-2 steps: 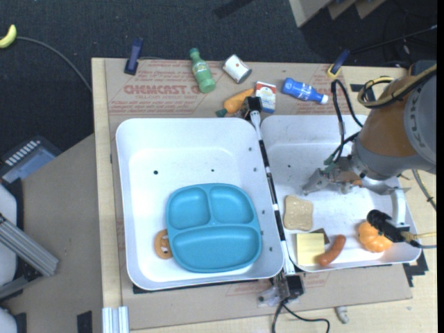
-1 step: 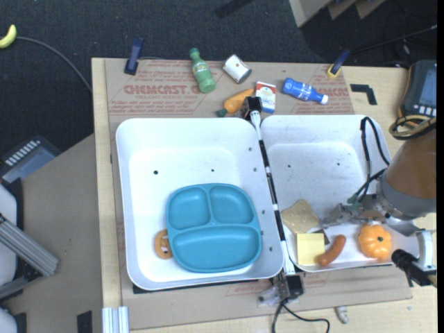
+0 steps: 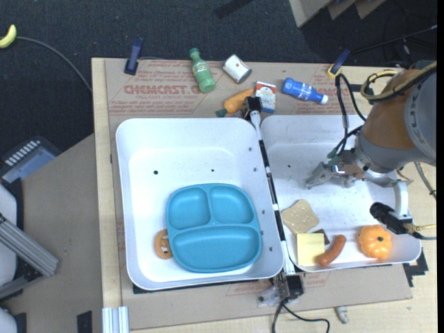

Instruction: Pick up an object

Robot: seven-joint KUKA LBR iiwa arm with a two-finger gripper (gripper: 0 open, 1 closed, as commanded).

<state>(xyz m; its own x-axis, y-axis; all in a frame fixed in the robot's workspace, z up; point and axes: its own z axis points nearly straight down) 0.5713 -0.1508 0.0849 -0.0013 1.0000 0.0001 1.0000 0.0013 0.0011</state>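
Blue tray in left bin

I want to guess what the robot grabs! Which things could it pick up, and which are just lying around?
In the bins, could be picked:
blue plate
pretzel
cracker
cheese
sausage
orange pumpkin

Lying outside the bins:
green bottle
blue bottle
white can
carrot
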